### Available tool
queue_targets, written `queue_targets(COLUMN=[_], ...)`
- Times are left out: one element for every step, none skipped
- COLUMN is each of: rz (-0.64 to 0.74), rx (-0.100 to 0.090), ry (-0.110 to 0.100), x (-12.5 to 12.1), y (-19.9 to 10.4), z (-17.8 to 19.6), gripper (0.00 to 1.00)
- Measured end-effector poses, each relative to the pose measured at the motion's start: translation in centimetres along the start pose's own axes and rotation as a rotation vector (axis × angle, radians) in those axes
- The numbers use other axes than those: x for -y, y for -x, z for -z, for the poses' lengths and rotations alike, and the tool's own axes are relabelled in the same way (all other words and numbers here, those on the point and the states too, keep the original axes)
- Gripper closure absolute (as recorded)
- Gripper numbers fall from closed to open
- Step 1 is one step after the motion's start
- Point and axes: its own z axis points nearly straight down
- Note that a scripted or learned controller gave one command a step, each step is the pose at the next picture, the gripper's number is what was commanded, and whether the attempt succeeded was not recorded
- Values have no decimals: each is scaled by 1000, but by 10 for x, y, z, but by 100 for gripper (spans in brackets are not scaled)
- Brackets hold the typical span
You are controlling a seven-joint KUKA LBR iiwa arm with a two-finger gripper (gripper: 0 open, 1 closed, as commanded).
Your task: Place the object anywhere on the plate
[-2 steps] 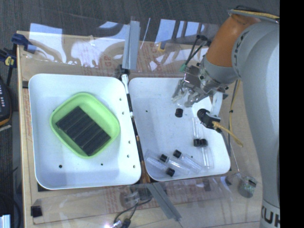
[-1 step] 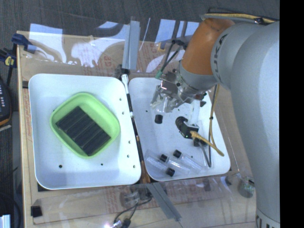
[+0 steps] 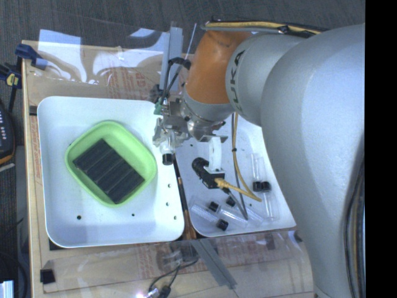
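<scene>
A lime green plate (image 3: pixel 142 148) lies in the left bin (image 3: pixel 53 113), with a dark ribbed rectangular pad (image 3: pixel 108 169) resting on it. My gripper (image 3: pixel 165 141) hangs over the seam between the two bins, just right of the plate's rim. A small black-capped piece (image 3: pixel 167 159) shows directly under the gripper's tip; whether it is gripped is unclear. Several clear vials with black caps (image 3: pixel 261 185) lie loose in the right bin (image 3: pixel 282 213).
More capped vials (image 3: pixel 221 223) cluster near the right bin's front edge. The grey arm with its orange band (image 3: pixel 208 67) covers most of the right bin's far side. Cables and a blue clip (image 3: pixel 25 53) lie off the bench's left edge.
</scene>
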Motion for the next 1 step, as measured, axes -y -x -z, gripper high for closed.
queue_targets(rz=[-1], rx=[0], ry=[1], x=[0], y=[1], z=[0], gripper=[0])
